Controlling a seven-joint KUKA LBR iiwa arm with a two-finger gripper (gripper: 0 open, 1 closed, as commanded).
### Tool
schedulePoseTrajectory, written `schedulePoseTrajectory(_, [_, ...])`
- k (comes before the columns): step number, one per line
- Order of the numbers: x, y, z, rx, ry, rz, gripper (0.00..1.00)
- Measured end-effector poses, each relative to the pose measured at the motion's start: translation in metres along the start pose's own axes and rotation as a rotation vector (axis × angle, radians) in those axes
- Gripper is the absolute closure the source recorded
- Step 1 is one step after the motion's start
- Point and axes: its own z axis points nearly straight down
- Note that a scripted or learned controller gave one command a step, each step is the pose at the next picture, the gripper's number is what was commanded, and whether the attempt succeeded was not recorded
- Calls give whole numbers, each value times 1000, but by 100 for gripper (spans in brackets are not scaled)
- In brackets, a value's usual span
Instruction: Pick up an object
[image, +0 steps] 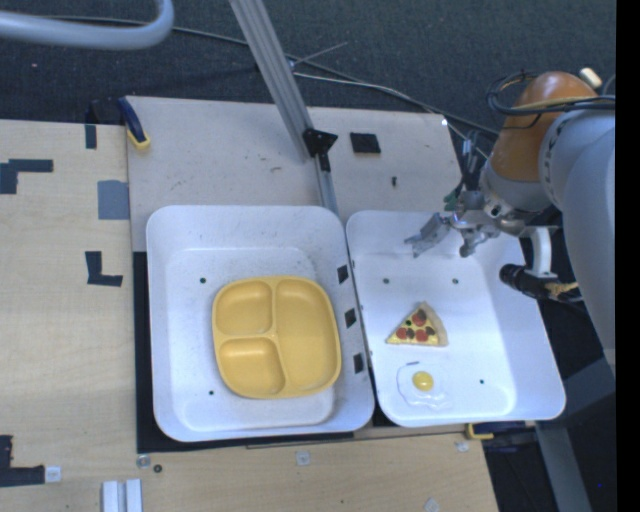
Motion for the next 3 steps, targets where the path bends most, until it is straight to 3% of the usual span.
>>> schedulePoseTrajectory(1, [0, 1, 41, -6, -2, 0, 0])
schedulePoseTrajectory(2, [0, 2, 27, -10, -5, -1, 100])
schedulePoseTrajectory(3, [-2, 3, -16, -9, 0, 2, 100])
